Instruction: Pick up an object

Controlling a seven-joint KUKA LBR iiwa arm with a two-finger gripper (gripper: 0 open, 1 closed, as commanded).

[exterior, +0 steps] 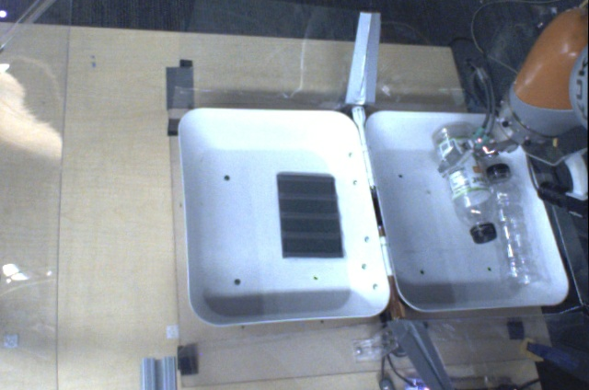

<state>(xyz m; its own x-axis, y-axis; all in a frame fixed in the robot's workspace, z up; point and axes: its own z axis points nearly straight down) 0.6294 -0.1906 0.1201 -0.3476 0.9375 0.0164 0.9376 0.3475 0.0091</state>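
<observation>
The gripper (486,160) was low in the right bin (414,278), touching a clear bottle (460,172). I could not tell its grip.

No readable text anywhere on your bench.

You will find no words, labels, brand marks, numbers or signs legible here: the left white bin (267,140), its dark ribbed panel (310,214), the right white bin (414,195) and the clear plastic bottles (465,181) in it all appear unmarked at this sharpness.
</observation>
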